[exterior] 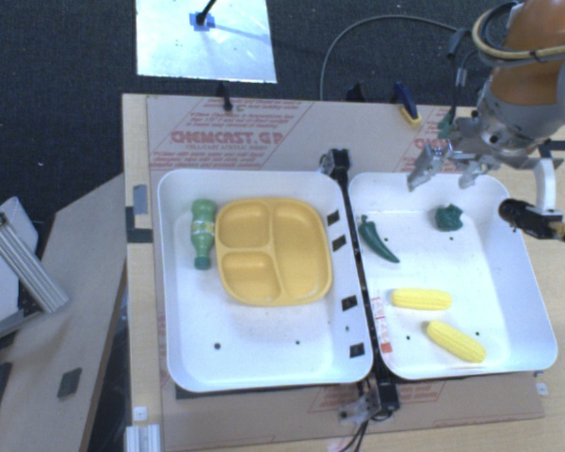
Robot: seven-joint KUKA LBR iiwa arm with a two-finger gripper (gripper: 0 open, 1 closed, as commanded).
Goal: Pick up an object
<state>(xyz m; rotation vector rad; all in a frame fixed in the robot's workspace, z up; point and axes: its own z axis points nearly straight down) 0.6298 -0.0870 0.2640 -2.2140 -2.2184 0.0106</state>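
Note:
My gripper (pixel 446 169) hangs open over the far edge of the right bin (pixel 518 281), with nothing between its two grey fingers. A small dark green lump (pixel 448 217) lies just below it in the bin. A green chili pepper (pixel 378 239) rests near the bin's left wall. Two yellow corn cobs lie toward the front: one (pixel 421 299) mid-bin, the other (pixel 455 341) closer to the front edge. In the left bin (pixel 184 347) a green bottle (pixel 202 233) lies beside a yellow divided plate (pixel 271 250).
The grey arm with its orange band (pixel 537 40) reaches in from the upper right. A black fitting (pixel 523 217) sits at the right bin's right rim. Black clips (pixel 348 281) line the seam between the bins. A shiny metal sheet (pixel 204 26) lies at the back.

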